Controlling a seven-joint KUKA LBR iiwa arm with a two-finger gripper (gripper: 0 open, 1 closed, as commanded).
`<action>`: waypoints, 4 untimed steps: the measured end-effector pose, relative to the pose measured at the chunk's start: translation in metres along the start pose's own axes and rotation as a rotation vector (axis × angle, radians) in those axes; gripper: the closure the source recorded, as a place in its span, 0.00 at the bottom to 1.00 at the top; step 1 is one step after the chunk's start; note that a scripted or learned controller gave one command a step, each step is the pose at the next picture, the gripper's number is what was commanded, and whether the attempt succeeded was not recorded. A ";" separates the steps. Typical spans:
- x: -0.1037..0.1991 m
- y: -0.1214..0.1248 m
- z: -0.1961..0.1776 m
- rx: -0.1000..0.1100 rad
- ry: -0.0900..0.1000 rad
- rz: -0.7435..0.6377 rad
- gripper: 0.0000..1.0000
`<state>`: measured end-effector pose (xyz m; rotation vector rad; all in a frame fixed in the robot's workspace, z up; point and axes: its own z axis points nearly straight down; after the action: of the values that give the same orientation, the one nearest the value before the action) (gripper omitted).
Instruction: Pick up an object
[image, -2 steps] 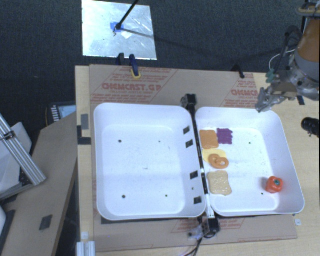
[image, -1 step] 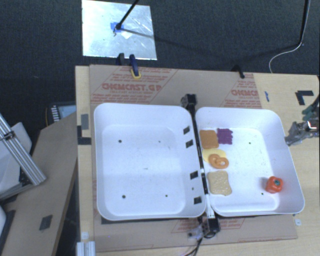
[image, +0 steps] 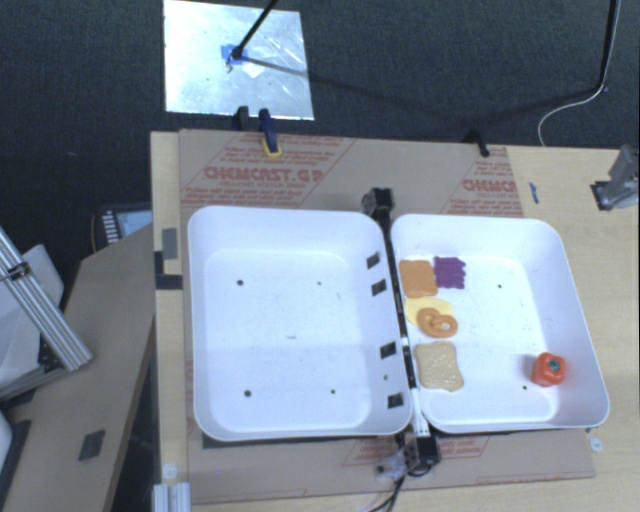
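Note:
Several small objects lie in the right bin (image: 560, 260). An orange square piece (image: 417, 277) rests near the bin's left wall, with a purple piece (image: 450, 272) touching its right side. Below them an orange pretzel-shaped piece (image: 437, 323) lies on a pale yellow one. A tan bread-like slice (image: 439, 366) sits lower, close to the left wall. An orange-red round fruit (image: 548, 369) stands alone near the bin's front right corner. A grey part of the arm (image: 618, 185) pokes in at the right edge, above the bench.
The left bin (image: 210, 250) stands beside the right one, joined along a black clipped seam (image: 395, 320). Both rest on a cardboard sheet (image: 300, 165). A shiny metal plate (image: 238, 58) lies behind the bench. An aluminium frame (image: 35, 310) stands at the left.

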<state>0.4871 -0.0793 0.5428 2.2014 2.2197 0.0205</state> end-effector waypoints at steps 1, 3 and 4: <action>0.108 -0.001 0.069 0.023 0.004 -0.007 1.00; 0.279 0.024 0.076 0.019 0.004 -0.002 1.00; 0.141 -0.001 0.074 0.017 -0.001 0.021 1.00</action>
<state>0.4863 0.0613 0.4690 2.2327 2.2045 0.0009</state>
